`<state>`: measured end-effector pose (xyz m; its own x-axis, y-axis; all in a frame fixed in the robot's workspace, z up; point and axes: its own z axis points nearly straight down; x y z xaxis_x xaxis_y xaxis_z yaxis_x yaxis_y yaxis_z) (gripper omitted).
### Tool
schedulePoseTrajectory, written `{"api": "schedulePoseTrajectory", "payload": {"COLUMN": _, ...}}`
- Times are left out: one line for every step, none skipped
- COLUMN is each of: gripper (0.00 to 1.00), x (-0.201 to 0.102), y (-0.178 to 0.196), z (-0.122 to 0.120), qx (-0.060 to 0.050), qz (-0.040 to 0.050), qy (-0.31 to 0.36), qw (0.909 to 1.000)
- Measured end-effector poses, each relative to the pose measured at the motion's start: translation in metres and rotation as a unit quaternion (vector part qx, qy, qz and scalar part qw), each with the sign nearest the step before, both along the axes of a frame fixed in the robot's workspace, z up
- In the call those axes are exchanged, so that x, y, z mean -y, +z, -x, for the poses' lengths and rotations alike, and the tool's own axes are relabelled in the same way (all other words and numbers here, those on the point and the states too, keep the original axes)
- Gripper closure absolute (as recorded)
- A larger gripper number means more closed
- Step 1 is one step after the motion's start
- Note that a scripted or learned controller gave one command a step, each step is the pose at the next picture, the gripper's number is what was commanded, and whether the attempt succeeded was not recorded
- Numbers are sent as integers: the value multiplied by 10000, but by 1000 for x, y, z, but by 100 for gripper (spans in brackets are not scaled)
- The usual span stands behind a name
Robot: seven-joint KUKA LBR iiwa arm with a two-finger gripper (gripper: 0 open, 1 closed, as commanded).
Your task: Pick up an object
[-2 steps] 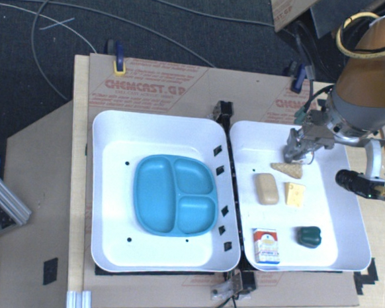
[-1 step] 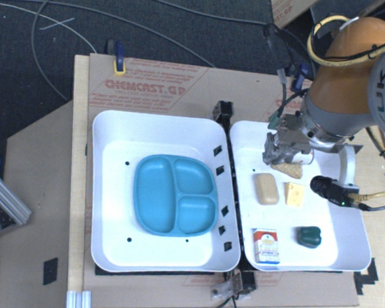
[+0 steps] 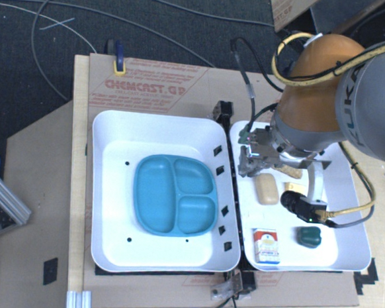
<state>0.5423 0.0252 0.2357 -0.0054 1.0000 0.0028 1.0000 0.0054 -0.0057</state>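
My gripper (image 3: 279, 165) hangs low over the back half of the right bin (image 3: 350, 259), under the orange wrist band. A tan oblong block (image 3: 267, 188) lies just below it, close to the bin's left wall. A second pale tan piece (image 3: 292, 172) is partly hidden under the gripper body, with a small yellow piece (image 3: 293, 187) beside it. A dark green lump (image 3: 309, 236) sits toward the bin's front right. A small red-and-white box (image 3: 265, 246) lies at the front. Nothing is visibly held.
The left bin (image 3: 107, 143) holds a blue divided plate (image 3: 176, 195). A black cabled part (image 3: 300, 205) on the arm hangs over the right bin's middle. Clips line the divider between the bins (image 3: 228, 186). Cardboard (image 3: 145, 83) lies behind the left bin.
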Motion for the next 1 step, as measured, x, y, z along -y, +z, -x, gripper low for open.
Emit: {"api": "schedulePoseTrajectory", "payload": {"gripper": 100, "x": -58, "y": 2, "z": 13, "qx": 10, "qz": -5, "qy": 8, "qw": 10000}}
